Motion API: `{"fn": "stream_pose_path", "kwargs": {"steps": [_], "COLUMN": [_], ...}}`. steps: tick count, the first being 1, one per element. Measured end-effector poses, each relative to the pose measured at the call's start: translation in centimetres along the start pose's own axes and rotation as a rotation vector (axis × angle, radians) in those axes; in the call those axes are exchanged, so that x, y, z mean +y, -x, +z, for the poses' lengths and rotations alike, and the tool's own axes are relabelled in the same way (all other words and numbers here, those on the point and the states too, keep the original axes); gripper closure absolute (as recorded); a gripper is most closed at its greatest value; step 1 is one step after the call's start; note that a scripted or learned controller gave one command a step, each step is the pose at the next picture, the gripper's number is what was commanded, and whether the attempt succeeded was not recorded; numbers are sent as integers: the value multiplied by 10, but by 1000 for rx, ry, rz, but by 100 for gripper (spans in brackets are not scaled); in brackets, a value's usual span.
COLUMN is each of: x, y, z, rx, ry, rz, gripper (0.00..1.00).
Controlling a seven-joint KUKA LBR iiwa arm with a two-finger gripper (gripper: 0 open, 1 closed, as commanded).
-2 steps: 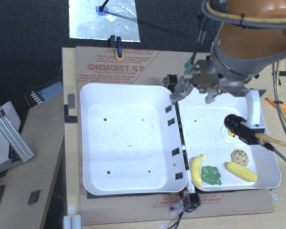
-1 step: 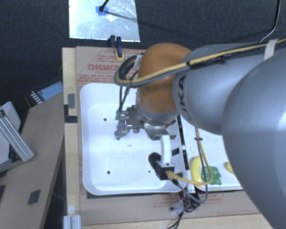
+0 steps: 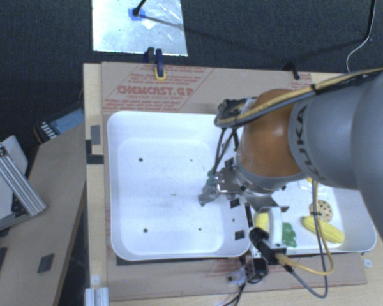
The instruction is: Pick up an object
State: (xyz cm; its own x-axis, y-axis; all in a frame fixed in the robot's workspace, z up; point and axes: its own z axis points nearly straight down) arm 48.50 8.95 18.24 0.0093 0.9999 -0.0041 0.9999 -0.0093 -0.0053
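Where arm (image 3: 306, 139) overhangs, right bin (image 3: 360, 238) mostly hidden | pincer (image 3: 212, 193) over left bin (image 3: 159, 190), grip indiscernible

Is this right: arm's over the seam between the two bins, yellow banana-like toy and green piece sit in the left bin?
Not quite. The camera view shows the yellow banana-like toy and green piece in the right bin, not the left bin. The arm's position is as stated.
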Motion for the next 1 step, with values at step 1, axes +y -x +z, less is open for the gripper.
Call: {"fn": "stream_pose_path", "kwargs": {"steps": [1], "x": [3], "y": [87], "z": [-2], "rx": [2], "ry": [6], "rz": [-2], "gripper": [0]}}
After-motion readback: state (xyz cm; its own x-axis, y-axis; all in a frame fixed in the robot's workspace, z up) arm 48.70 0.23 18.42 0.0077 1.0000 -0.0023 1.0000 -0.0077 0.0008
